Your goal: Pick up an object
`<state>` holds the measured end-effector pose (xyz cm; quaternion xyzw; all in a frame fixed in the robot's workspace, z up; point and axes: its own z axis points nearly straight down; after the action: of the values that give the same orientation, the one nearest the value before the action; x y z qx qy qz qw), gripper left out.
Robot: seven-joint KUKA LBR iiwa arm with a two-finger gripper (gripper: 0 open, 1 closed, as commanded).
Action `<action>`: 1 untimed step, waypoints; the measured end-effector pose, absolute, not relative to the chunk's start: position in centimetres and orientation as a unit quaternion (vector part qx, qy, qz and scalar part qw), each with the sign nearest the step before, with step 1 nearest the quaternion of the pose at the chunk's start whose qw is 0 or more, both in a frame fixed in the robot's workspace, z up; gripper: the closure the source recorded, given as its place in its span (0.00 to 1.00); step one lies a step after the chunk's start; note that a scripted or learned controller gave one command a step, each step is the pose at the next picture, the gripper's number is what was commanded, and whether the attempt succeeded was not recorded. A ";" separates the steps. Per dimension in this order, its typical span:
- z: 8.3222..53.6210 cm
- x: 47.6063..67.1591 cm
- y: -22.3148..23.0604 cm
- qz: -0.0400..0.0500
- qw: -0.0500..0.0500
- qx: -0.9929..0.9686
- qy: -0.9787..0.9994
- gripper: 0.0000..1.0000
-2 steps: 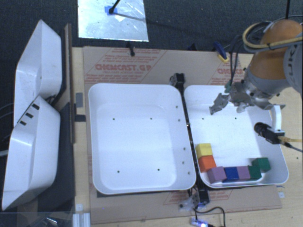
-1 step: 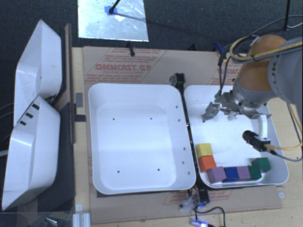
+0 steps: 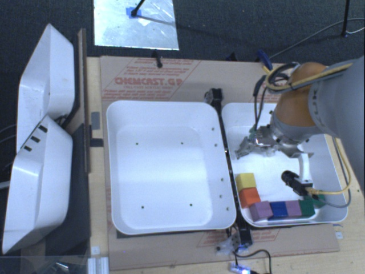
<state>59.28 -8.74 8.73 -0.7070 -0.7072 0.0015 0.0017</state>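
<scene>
In the right bin (image 3: 336, 213), a row of small blocks lies along the near-left corner: yellow (image 3: 246, 181), orange (image 3: 249, 196), purple (image 3: 260, 210), blue (image 3: 279, 209), lilac (image 3: 293, 208) and green (image 3: 307, 207). My gripper (image 3: 247, 146) hangs over the left middle of this bin, a short way beyond the yellow block and apart from it. It points toward the wall between the two bins. I see nothing held in it. The grey arm with its orange band (image 3: 296, 104) comes in from the right above the bin.
The left bin (image 3: 165, 164) sits beside the right one, with a black clip (image 3: 215, 96) at the far end of their shared wall. Spare white bins (image 3: 40, 147) lean at the far left. A shiny sheet (image 3: 136, 16) lies beyond the bench.
</scene>
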 end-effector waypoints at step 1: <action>8.7 59.3 -8.7 0.000 0.000 -0.707 -0.707 0.00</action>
<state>59.31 -8.74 8.67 -0.7071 -0.7071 -0.0004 -0.0003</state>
